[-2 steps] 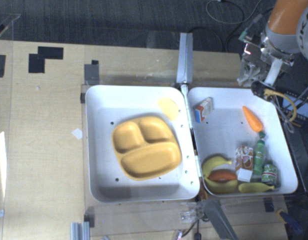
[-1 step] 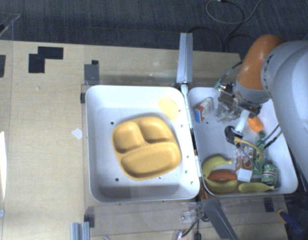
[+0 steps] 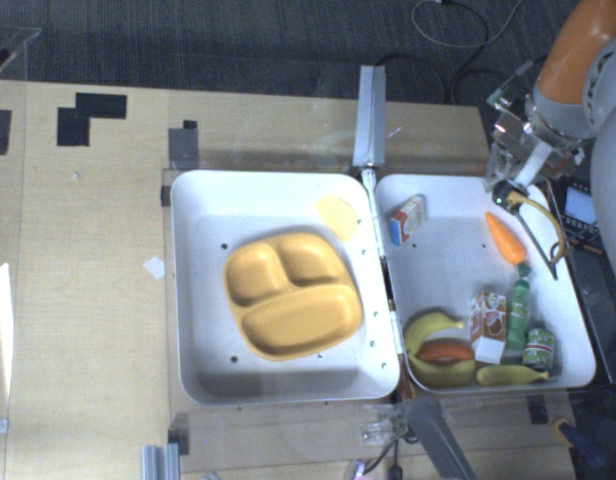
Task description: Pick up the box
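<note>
A small carton box (image 3: pixel 408 218) lies alone at the upper left of the right bin (image 3: pixel 443 268), beside the divider. The end effector (image 3: pixel 508 173) hangs over that bin's far right rim; whether it is released or clenched cannot be told. A carrot (image 3: pixel 505 238) sits nearest it, with a green bottle (image 3: pixel 517 308), can (image 3: pixel 538 349), snack packet (image 3: pixel 488 318) and bananas (image 3: pixel 438 333) crowding the lower corner. A yellow divided tray (image 3: pixel 291 293) occupies the left bin (image 3: pixel 193 298).

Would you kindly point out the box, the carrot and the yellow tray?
box (image 3: pixel 408 218), camera view, on its front face.
carrot (image 3: pixel 505 238), camera view, mid-body.
yellow tray (image 3: pixel 293 323), camera view, in its large compartment.
</note>
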`<move>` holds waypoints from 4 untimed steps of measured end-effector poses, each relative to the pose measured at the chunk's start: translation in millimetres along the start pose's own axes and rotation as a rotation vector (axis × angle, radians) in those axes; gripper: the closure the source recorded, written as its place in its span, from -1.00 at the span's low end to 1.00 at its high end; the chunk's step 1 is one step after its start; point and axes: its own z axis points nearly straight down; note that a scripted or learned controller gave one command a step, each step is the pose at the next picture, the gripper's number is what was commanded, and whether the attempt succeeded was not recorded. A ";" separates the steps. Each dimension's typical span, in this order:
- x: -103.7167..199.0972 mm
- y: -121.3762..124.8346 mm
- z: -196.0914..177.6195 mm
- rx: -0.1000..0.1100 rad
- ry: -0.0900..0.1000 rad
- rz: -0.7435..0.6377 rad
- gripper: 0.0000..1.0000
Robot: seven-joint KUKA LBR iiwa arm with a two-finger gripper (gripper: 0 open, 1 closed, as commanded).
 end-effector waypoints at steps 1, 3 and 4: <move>-40.6 -24.3 119.1 -0.003 0.002 0.020 1.00; -132.8 -65.9 -10.1 0.001 -0.001 0.269 1.00; -126.3 -72.5 -158.3 0.000 -0.001 0.152 1.00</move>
